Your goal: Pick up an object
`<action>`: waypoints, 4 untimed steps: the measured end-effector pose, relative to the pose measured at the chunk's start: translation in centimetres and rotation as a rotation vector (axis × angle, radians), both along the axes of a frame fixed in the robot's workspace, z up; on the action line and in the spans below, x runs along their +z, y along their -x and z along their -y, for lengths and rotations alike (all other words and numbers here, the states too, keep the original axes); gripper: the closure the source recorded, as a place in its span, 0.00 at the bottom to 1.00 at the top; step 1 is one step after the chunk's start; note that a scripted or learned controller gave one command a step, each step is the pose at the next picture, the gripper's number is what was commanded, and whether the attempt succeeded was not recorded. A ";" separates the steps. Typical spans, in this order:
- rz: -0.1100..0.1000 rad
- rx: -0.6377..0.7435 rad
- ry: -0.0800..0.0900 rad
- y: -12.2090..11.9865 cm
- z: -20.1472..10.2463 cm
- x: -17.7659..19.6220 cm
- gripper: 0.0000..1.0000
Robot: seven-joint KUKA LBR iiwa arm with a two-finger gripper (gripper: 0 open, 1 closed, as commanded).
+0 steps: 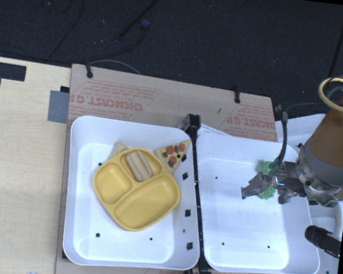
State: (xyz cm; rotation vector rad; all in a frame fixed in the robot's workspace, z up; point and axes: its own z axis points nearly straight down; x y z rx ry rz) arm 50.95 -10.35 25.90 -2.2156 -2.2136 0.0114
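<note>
My gripper (266, 191) hangs over the right bin (232, 248), near its upper right part, with the grey and orange arm coming in from the right. A small green toy (268, 192), like a bunch of grapes with a darker green top, sits between the dark fingers (252, 190), which are shut on it. The gripper body hides part of the toy. In the left bin (78, 227) lies a yellow divided plate (144, 205) with a tan bread-like toy (138, 163) on it. A pizza slice toy (174, 153) lies by the plate's upper right.
A black divider (191, 198) runs between the two bins. Both bins rest on a cardboard sheet (151, 99). A black cylindrical part (324, 240) sticks in at the right bin's right edge. Most of the right bin's floor shows bare white.
</note>
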 end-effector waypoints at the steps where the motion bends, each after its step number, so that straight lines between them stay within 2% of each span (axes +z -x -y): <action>1: 0.008 0.001 0.001 -0.2 0.0 0.4 0.00; 2: 0.002 0.000 0.000 -0.3 -1.0 -4.8 0.00; 3: 0.003 0.000 0.000 0.2 -0.5 -9.4 0.00; 4: 0.001 0.001 -0.001 0.6 -0.9 -15.8 0.00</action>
